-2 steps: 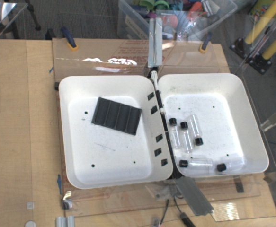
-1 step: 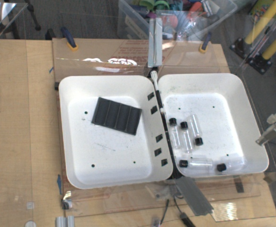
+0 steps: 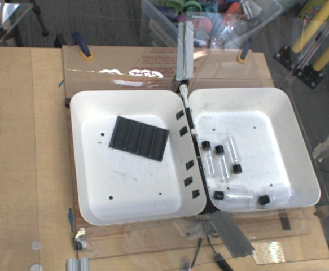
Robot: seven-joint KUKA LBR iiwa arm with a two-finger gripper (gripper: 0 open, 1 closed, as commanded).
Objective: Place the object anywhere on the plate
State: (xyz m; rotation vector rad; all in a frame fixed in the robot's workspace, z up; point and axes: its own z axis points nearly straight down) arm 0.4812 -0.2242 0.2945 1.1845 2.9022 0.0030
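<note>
A black ribbed rectangular plate (image 3: 139, 138) lies flat in the left white bin (image 3: 91, 202), toward its back middle and slightly skewed. In the right white bin (image 3: 299, 151) lie several clear plastic vials with black caps. Three of them (image 3: 222, 161) lie close together near the bin's left side. Another vial (image 3: 238, 196) lies crosswise near the front wall, with a black cap (image 3: 263, 200) to its right.
Small black clips (image 3: 188, 164) run along the seam where the two bins meet. A clear tub of colourful items (image 3: 209, 4) stands behind the bins. Orange clamps (image 3: 84, 51) hold the backboard. A grey flap (image 3: 232, 236) sits on the bench in front.
</note>
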